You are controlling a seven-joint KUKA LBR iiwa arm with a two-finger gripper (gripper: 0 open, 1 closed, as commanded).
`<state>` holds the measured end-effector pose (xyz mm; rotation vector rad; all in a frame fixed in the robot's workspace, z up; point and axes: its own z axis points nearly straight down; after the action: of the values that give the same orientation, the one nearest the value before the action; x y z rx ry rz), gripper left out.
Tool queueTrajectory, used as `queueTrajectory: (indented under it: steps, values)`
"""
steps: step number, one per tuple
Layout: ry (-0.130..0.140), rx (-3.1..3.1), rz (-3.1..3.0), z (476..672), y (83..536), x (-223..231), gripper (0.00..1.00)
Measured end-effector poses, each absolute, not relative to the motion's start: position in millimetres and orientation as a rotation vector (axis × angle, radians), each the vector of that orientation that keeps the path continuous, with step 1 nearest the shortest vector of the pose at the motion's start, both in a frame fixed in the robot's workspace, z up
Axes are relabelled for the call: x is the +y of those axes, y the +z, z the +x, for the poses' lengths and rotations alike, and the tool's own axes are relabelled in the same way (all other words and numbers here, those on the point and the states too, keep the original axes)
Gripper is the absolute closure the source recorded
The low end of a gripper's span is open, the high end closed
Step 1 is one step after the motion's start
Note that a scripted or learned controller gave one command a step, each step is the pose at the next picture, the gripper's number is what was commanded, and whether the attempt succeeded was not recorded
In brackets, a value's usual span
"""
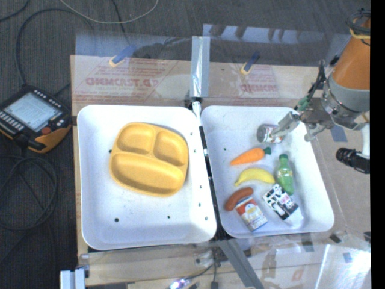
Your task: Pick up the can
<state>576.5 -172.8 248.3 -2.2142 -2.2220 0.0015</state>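
Observation:
A small silver can (267, 132) lies on its side near the back of the right bin (322, 212). My gripper (299, 125) hangs just to the right of the can, over the bin's back right corner. It is open, its fingers spread apart. The left fingertip (285, 124) is close beside the can's right end, and nothing sits between the fingers. The orange band of the arm (352, 65) rises above the gripper at the right edge of the view.
In front of the can lie a carrot (248, 156), a banana (255, 175), a green bottle (284, 174), a sausage (239, 198), a red-labelled jar (252, 214) and a black-and-white carton (281, 202). The left bin (96, 221) holds a yellow divided plate (150, 157).

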Motion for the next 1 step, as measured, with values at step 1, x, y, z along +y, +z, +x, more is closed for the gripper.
queueTrajectory:
  steps: [1]
  values:
    - [0.007,-2.198,-2.241,626.0,149.3,-178.8,0.0]
